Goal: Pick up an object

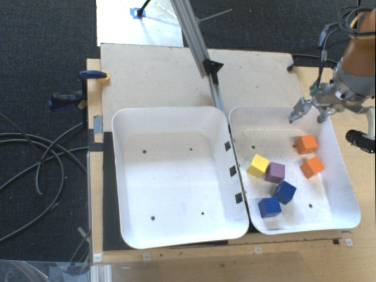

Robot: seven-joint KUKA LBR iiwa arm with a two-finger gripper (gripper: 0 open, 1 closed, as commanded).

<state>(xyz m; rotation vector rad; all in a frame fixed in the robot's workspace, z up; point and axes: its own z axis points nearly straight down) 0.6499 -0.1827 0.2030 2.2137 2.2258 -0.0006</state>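
Note:
My gripper (308, 111) hangs over the far side of the right bin (346, 184), its two fingers spread apart with nothing between them. Below it, toward the bin's right side, lie two orange cubes (306, 144) (312, 167). Further left in the same bin sit a yellow cube (257, 165) and a purple cube (275, 172), touching. Two blue cubes (285, 191) (269, 207) lie close together near the bin's front. The nearest orange cube is a short way in front of the fingertips.
The left bin (126, 157) stands beside the right one, sharing a middle wall. A slanted metal pole (194, 37) crosses the bench behind the bins. A blue-and-yellow clamp (88, 75) grips the bench's left edge, with cables on the floor at left.

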